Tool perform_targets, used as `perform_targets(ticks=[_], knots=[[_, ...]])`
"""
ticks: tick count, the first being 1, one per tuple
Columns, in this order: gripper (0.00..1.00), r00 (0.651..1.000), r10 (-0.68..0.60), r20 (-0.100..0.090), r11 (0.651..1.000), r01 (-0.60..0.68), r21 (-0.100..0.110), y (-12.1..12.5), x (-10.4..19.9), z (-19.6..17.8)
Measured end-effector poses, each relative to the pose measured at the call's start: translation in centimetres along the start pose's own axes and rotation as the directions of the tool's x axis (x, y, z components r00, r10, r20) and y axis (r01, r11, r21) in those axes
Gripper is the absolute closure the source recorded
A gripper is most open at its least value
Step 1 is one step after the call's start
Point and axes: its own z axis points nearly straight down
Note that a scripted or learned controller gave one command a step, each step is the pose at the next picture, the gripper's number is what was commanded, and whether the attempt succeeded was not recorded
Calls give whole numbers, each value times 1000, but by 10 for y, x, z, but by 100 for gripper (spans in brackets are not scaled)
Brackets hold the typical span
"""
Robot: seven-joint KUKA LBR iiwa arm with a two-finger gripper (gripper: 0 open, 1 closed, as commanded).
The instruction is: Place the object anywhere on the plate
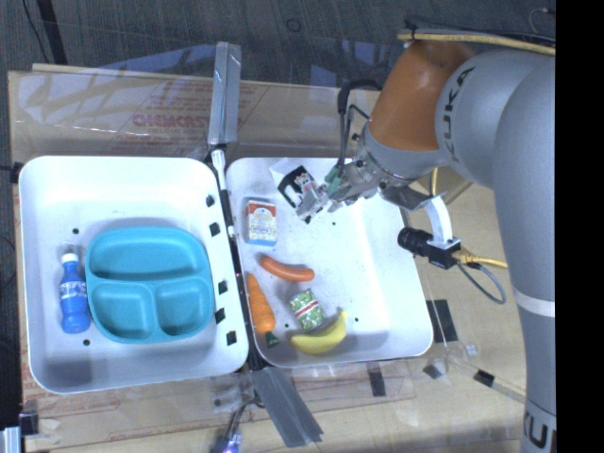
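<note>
A blue plate with three compartments lies in the left bin. My gripper hangs over the back part of the right bin, pointing down and left. Right beside it, to the left, is a small black and white thing; I cannot tell whether the two touch. An orange and white carton lies just below and left of the gripper. Nearer the front lie a sausage, a carrot, a green packet and a banana.
A blue bottle lies in the left bin, against the plate's left side. A raised divider separates the two bins. The arm's grey body and orange band lean over the right bin's back right corner.
</note>
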Motion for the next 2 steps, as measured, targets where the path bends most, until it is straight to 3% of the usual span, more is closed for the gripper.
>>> perform_targets(ticks=[1, 2], knots=[[100, 1000, -10, 1, 1000, 10, -1, -35, 83, -17], [100, 1000, 17, 1, 1000, -17, 1, -14, 154, 1]])
